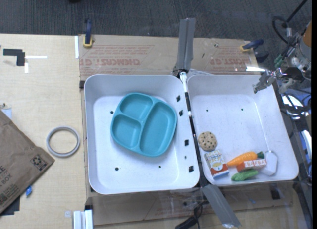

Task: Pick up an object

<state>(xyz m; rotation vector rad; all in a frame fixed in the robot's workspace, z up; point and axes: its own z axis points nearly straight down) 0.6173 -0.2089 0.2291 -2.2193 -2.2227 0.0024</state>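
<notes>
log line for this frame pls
phase: pre-grasp | gripper: above right bin far rim, nothing held | toys: near corner | plate: left bin

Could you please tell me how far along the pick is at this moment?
Nothing looks done: the cookie, carrot and other small items lie in the right bin. The gripper sits over that bin's far right rim, away from them. The whole pick remains.

A teal plate [143,124] with three compartments lies flat, right side up, near the middle of the left bin [99,173]. In the right bin's [233,104] near part lies a cluster: a round cookie [207,141] with dark chips; just below it a small white and orange carton [216,163]; an orange carrot [242,158] lying slantwise; a green pod [244,175] below it; a red-labelled packet [255,164]; and a white piece [270,163] at the corner.
</notes>
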